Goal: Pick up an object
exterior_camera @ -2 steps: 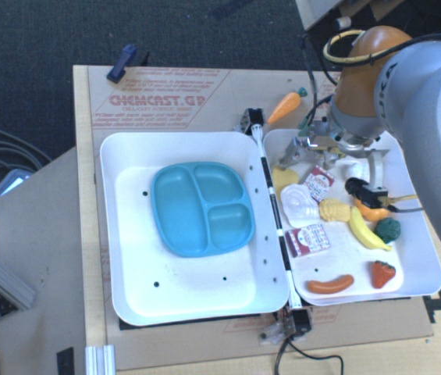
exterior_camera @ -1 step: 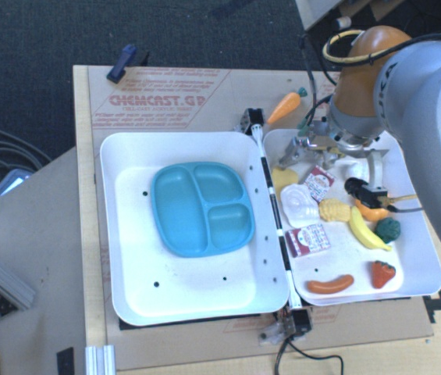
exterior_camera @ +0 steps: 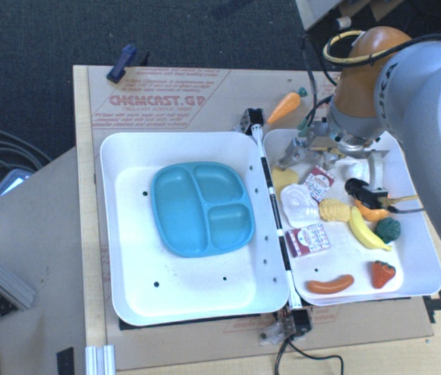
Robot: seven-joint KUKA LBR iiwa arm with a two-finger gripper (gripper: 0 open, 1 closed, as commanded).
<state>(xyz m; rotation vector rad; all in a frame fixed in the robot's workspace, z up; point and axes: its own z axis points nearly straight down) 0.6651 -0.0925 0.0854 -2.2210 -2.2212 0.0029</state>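
Observation:
My gripper (exterior_camera: 314, 147) hangs over the far left part of the right bin (exterior_camera: 415, 268), low above the toys, and I see nothing between its fingers. Just below it lie a red-and-white packet (exterior_camera: 319, 184), a yellow piece (exterior_camera: 285, 178) and a white cup (exterior_camera: 296, 204). Further toward the front are a corn cob (exterior_camera: 333, 209), a banana (exterior_camera: 367, 230), a second packet (exterior_camera: 311, 239), a sausage (exterior_camera: 329, 284) and a strawberry (exterior_camera: 383, 273). A green broccoli (exterior_camera: 389, 229) sits by the banana's tip.
The left bin (exterior_camera: 126, 233) holds a blue divided plate (exterior_camera: 203, 208). An orange carrot (exterior_camera: 284, 106) lies on the bench behind the bins. A blue clip (exterior_camera: 121, 63) sits at the bench's far left edge. The grey arm covers the right bin's far right corner.

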